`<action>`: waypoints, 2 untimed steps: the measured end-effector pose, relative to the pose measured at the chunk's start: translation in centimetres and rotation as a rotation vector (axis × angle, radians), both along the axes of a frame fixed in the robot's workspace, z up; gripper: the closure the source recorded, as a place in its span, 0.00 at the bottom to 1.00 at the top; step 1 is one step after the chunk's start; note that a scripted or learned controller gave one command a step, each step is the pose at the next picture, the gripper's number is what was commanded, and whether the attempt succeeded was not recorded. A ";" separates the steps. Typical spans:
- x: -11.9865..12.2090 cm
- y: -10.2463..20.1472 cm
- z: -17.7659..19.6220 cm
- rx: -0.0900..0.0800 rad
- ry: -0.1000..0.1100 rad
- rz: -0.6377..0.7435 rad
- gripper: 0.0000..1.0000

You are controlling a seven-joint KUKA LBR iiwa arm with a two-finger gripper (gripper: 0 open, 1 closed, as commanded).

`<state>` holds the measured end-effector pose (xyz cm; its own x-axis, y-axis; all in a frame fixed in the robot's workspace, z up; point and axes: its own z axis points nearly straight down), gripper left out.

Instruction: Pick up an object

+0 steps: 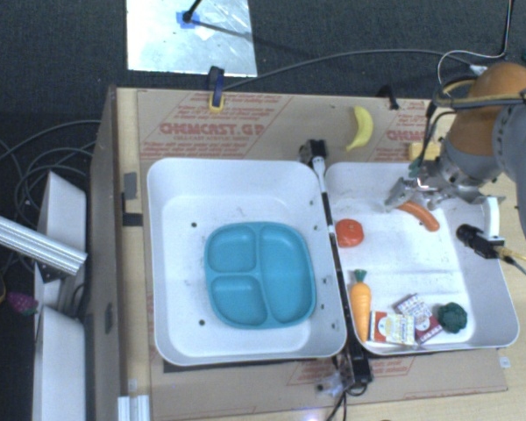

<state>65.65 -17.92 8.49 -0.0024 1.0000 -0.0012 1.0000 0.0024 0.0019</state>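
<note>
Evidently the gripper [412,196] hung low in the right bin [495,310], just above the orange hot dog [419,215] lying near the tomato [349,231]; its opening could not be judged. Reaching seemed underway; closing squarely on the hot dog remained.

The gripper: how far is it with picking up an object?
Done: the gripper has reached the right bin, right at the orange sausage. In hand: nothing visibly lifted; the sausage lies on the bin floor. Left: grasp and raise it. The tomato and carrot lie untouched.
</note>
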 end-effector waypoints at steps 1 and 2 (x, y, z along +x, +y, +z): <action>0.1 0.0 1.1 -0.001 -0.003 0.002 1.00; -3.0 6.8 7.2 0.001 -0.002 0.001 1.00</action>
<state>62.65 -11.15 15.65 -0.0038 1.0000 0.0001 1.0000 0.0038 0.0044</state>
